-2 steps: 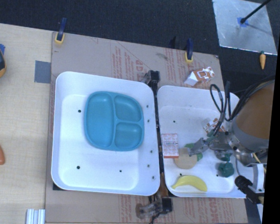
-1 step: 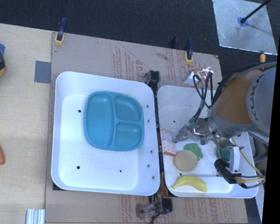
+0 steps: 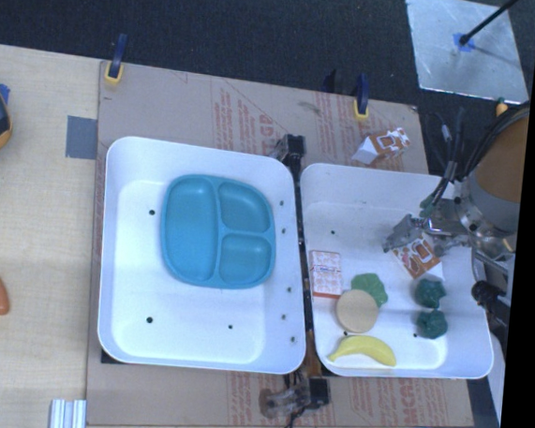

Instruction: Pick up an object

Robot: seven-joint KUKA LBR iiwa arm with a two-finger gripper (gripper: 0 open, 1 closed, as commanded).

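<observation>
Inside left bin, blue tray; right bin, banana.

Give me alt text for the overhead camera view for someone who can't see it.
A robot arm reaches from the right, its gripper low over a small orange-and-white packet in the right white bin, which also holds a banana, a tan disc and green toy vegetables. The left white bin holds a blue divided plate.

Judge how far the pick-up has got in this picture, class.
Done: the gripper is down in the right bin, by an orange-and-white packet. In hand: nothing visibly lifted. Left: closing on an item and raising it; the banana and green pieces lie untouched.
</observation>
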